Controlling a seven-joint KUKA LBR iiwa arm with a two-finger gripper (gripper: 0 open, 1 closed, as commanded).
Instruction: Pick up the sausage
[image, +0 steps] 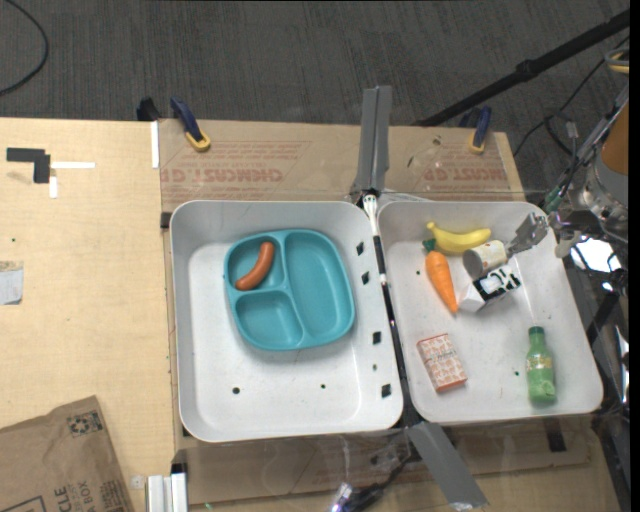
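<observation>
A sausage (254, 265) lies in the upper-left compartment of a teal divided plate (310, 310) in the left white bin (200, 390). To the plate's right, in the neighbouring bin (580, 390), sit a banana (458, 238), carrot (441, 280), green bottle (540, 366) and small red box (441, 362). The claw (527, 232) hovers beside the banana, well apart from the plate; whether it is released or clenched cannot be told.

Teal plate (330, 290): smooth plastic w/ slight sheen; both white bins (200, 330) matt plastic. Bench (80, 300) pale wood-look, matt; cardboard sheet (270, 160) behind bins dull brown. Green bottle (540, 368) glossy plastic.
</observation>
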